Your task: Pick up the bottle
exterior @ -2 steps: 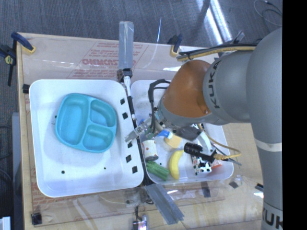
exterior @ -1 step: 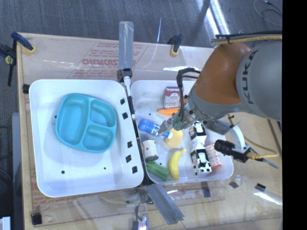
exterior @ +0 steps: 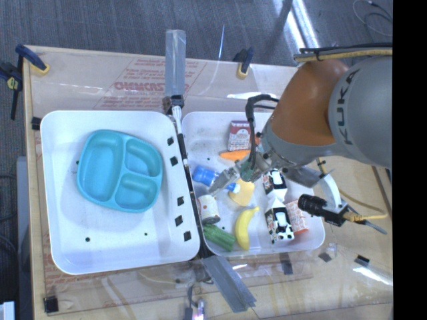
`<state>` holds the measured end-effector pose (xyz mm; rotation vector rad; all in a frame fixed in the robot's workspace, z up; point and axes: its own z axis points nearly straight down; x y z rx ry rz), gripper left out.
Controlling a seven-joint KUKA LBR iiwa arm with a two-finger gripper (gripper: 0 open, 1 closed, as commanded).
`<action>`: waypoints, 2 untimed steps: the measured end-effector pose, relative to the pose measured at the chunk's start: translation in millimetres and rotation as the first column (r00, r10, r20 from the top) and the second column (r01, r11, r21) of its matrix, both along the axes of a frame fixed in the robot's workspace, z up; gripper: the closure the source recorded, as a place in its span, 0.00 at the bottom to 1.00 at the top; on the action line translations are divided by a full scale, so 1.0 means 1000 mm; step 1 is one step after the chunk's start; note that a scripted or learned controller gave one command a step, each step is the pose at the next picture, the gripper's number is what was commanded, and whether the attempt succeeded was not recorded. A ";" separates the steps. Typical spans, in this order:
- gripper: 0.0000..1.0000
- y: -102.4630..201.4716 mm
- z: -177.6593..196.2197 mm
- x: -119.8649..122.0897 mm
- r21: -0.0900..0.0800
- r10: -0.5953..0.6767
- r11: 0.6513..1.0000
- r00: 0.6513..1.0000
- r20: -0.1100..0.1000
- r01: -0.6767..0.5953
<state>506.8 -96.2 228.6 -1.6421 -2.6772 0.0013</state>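
A small blue bottle [exterior: 203,176] lies on its side in the left part of the right bin [exterior: 212,127], close to the divider. My gripper [exterior: 241,173] hangs low over the middle of that bin, just right of the bottle and above a yellow object [exterior: 244,193]. The grey arm with its orange band [exterior: 303,109] reaches in from the right and hides the bin's back right part. I see nothing lifted clear of the bin floor.
Around the gripper lie a red and white box [exterior: 238,137], a carrot [exterior: 233,155], a small can [exterior: 209,209], a green vegetable [exterior: 219,237], a banana [exterior: 245,227] and a cow-patterned carton [exterior: 281,223]. The left bin [exterior: 60,235] holds a blue divided plate [exterior: 120,170].
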 end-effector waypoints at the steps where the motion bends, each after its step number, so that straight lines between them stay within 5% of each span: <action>1: 0.00 -0.010 -0.081 0.009 -0.001 0.177 0.984 0.984 0.004 -0.177; 2: 0.00 -0.012 -0.088 0.012 -0.006 0.175 0.984 0.984 0.010 -0.175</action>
